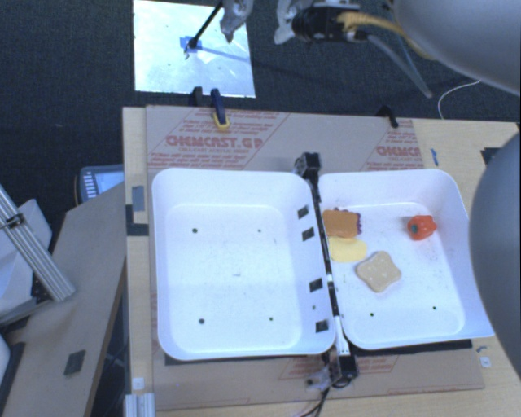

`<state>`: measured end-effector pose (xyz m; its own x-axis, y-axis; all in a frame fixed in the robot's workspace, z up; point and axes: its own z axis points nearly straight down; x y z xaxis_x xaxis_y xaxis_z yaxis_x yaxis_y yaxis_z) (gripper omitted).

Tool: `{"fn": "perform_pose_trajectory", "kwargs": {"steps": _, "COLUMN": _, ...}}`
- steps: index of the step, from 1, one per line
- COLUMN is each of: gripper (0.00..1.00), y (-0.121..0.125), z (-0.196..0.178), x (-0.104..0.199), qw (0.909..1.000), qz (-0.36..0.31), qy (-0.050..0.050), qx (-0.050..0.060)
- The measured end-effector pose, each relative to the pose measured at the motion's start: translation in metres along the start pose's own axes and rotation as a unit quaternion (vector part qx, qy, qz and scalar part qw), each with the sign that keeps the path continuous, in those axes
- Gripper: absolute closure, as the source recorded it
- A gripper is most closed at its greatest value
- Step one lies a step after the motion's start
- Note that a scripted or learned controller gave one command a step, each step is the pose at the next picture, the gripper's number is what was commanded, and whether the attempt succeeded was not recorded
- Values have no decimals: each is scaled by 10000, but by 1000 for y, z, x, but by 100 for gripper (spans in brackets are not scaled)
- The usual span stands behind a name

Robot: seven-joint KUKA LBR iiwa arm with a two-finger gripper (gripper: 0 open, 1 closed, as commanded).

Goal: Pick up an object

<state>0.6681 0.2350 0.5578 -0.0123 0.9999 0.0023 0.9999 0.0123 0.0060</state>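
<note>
Claw (259, 18) at top edge, state unclear; orange pepper-like toy (421, 227) in right bin (456, 326).

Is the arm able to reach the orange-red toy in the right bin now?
Probably yes. The orange-red toy lies alone on the right bin's floor, apart from the toast piece, with nothing over it.

- Arm (496, 220): smooth grey casing, rounded, blurred bulk along the right edge and top right corner.
- Wrist end (321, 20): black housing, pale fittings.
- Yellow cable (378, 24) out of the black housing, with thin grey lines (407, 65) beside it.
- Gripper (234, 16): pale metal, detail too small to read.
</note>
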Motion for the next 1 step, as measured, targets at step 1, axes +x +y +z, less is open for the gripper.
{"fn": "perform_pose_trajectory", "kwargs": {"steps": 1, "gripper": 100, "y": 0, "z": -11, "x": 0, "qw": 10000, "qz": -17, "qy": 4, "qx": -13}}
